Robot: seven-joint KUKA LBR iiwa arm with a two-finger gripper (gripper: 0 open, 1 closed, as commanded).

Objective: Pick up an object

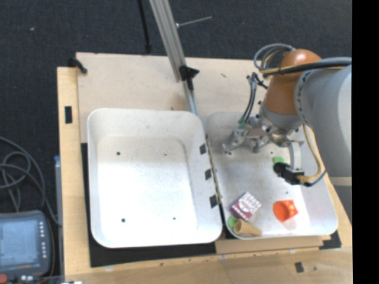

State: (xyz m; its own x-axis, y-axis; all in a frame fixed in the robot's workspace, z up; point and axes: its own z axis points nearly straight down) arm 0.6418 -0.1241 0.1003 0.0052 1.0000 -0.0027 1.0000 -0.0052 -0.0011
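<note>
Objects lie along the near edge of the right bin [320, 215]: a pink-and-white packet [246, 205], an orange piece [285, 210], a tan cone [247, 228] beside something small and green [233, 222]. No print on the packet reads from here. Over that bin's far half hangs the gripper [246, 139]; nothing shows in it.

This is a robotics lab or test cell, not a home. A grey industrial arm [323, 117] with an orange band reaches over a plain wooden bench [130, 81] holding two white bins [98, 129] side by side. An aluminium mast [169, 34] rises from the bench's far edge (a mount of some kind). Dark carpet [47, 22] surrounds the bench, with loose cables [23, 158] on it and a control pendant [22, 244] with a screen at the lower left.
</note>
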